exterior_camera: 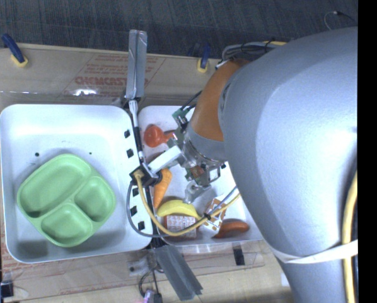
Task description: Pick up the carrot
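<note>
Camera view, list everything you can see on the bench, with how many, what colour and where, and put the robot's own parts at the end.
bins: two, white, side by side on the bench
divided plate: one, light green, three compartments, in the left-hand bin
carrot: one, orange, right-hand bin near its left wall, below the arm's wrist
tomato-like toy: one, red-orange, round, upper part of the right-hand bin
banana: one, yellow, lower part of the right-hand bin, just below the carrot
sausage-like toy: one, reddish brown, lower right of the right-hand bin
clamps: two, blue, on the bench's far edge
arm: one, grey with an orange band, reaching in from the right over the right-hand bin
</note>
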Tool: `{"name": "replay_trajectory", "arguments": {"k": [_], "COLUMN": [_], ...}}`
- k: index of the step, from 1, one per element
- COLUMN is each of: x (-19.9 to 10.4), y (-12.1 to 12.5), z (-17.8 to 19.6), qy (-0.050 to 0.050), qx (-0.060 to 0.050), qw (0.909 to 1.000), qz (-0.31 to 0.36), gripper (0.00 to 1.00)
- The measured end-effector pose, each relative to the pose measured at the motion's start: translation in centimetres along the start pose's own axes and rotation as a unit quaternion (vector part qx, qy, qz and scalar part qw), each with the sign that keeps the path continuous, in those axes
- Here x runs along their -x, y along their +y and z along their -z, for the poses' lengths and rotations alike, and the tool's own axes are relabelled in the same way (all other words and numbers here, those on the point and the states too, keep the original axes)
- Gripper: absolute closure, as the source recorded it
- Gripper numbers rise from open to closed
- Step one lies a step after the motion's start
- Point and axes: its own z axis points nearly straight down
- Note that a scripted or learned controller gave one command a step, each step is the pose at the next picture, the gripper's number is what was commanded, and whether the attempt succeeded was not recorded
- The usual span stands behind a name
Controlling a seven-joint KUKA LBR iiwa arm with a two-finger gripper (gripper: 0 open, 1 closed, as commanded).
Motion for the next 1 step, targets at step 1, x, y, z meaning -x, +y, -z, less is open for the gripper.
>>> {"name": "replay_trajectory", "arguments": {"k": [1], "x": [-6.19], "y": [-3.09], "z": [-0.02], "qy": [0.000], "qx": [0.000], "qw": [1.0000], "qz": [-0.008], "gripper": [0.00]}}
